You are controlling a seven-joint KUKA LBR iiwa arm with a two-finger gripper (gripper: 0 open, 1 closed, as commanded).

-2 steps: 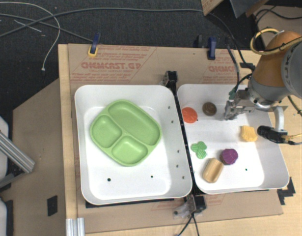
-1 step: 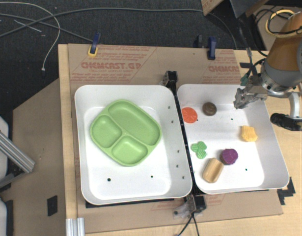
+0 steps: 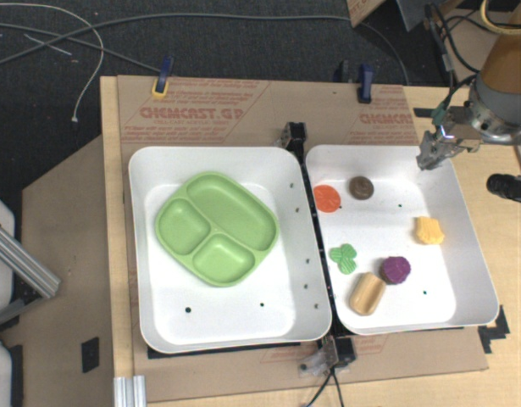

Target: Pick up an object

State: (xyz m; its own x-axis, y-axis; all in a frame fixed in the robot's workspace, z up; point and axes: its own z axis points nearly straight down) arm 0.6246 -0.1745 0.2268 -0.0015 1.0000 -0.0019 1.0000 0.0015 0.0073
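The right bin (image 3: pixel 463 253) holds several small items: an orange disc (image 3: pixel 327 198), a brown round piece (image 3: pixel 361 187), a yellow piece (image 3: pixel 429 231), a green leafy piece (image 3: pixel 343 258), a purple piece (image 3: pixel 396 270) and a tan cylinder (image 3: pixel 367 294). My gripper (image 3: pixel 431 154) hangs over the bin's far right corner, above and to the right of the brown piece. Nothing shows between its tips. It is apart from every item.
The left bin (image 3: pixel 150 176) holds a green three-compartment plate (image 3: pixel 216 227). A black clamp (image 3: pixel 294 134) sits between the bins at the back. Blue clips (image 3: pixel 164 73) hold the cardboard base. Cables lie on the dark floor beyond.
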